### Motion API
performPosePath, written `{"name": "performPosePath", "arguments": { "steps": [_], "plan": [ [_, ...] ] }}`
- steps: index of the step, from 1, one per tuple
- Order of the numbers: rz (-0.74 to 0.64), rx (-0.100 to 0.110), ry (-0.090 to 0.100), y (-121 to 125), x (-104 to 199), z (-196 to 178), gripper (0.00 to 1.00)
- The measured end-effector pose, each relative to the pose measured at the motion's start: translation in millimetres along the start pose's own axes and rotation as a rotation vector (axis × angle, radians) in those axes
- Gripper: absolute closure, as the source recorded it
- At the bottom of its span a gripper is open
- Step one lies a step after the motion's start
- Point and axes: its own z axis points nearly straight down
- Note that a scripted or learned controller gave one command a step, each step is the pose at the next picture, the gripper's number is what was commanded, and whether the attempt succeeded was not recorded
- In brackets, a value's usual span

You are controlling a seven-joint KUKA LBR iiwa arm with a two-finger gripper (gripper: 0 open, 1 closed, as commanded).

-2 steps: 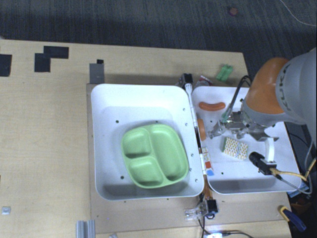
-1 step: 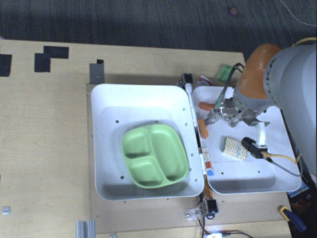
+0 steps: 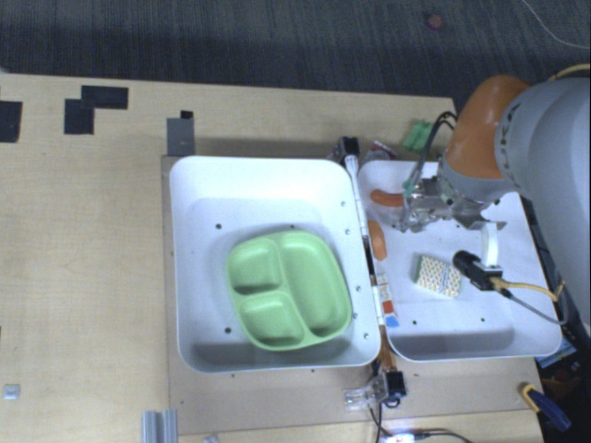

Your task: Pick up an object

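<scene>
Closely — end effector [image 3: 418, 212] hangs by rear-left corner of right bin [image 3: 466, 332].

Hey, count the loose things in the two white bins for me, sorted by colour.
Green: 1, the divided plate
Orange: 2, the sausage-shaped pieces
Pale yellow: 1, the patterned block
Total: 4

Orange item [image 3: 382, 197] partly behind hand [image 3: 417, 216]
</scene>
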Motion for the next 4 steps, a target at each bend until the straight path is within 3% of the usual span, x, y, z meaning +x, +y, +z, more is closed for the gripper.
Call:
{"name": "performPosePath", "arguments": {
  "steps": [1, 2, 3, 4],
  "plan": [
    [-0.001, 0.0, 0.0, 0, 0, 0, 0.0],
    [0.007, 0.005, 0.0, -57, -4, 11, 0.0],
    [0.006, -0.001, 0.0, -55, -4, -1, 1.0],
    [0.006, -0.001, 0.0, -55, -3, -1, 0.0]
  ]
}}
